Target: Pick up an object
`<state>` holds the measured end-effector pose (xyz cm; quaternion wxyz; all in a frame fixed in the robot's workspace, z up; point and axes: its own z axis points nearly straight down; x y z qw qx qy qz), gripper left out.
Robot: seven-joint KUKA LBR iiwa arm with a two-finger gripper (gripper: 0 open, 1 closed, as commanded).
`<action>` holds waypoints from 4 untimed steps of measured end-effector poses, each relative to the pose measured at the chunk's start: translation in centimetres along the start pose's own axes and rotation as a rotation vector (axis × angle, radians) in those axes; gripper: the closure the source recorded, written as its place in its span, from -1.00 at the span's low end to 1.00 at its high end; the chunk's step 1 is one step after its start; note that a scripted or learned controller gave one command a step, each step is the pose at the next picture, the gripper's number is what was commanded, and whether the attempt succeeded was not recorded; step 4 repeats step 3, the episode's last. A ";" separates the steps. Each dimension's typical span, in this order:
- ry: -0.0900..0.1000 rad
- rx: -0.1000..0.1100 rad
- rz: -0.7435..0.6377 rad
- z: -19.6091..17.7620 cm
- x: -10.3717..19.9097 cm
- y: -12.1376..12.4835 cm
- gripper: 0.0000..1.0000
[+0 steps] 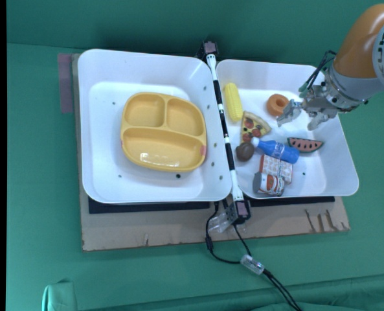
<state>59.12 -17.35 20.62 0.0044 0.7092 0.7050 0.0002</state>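
The right bin (337,173) holds a corn cob (232,101), a doughnut (277,103), a pizza slice (252,126), a watermelon slice (305,144), a blue bottle (277,150), a brown round piece (245,151) and a printed can (273,175). My gripper (300,115) hovers over the bin's upper right part, just right of the doughnut and above the watermelon slice. Its two fingers stand apart with nothing between them.
The left bin (101,173) bears a yellow three-compartment plate (164,131). A black-and-white divider bar (220,118) runs between the bins. Cables (243,254) trail off the cardboard base at the front. Green cloth surrounds the bench.
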 end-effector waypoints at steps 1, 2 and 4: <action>0.000 -0.010 -0.003 1.9 4.7 7.6 -1.00; -0.007 -0.026 0.001 0.1 4.4 7.9 1.00; 0.004 -0.006 -0.002 -7.9 10.4 1.8 1.00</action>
